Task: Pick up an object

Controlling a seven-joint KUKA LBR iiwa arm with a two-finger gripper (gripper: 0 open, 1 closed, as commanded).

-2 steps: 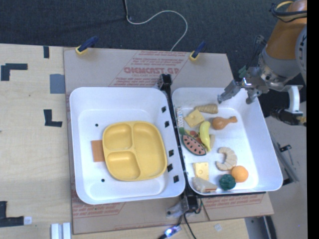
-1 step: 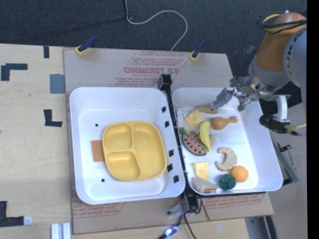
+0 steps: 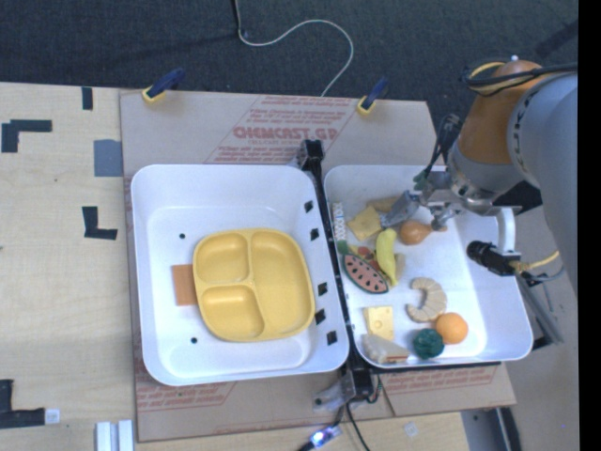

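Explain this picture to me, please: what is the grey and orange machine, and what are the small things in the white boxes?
One camera looks down at a slant on a bench. The machine is a robot arm reaching in from the right; its gripper hangs over the right bin, near a brownish round piece. That bin holds toy food: a banana, a watermelon slice, an orange, a cheese piece. The left bin holds a yellow divided tray. I cannot tell whether anything is held.

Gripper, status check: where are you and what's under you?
Gripper low in the right bin, at its far end. Small orange-brown item directly by the fingertips; grasp not confirmed. Banana and watermelon slice crowd close alongside.
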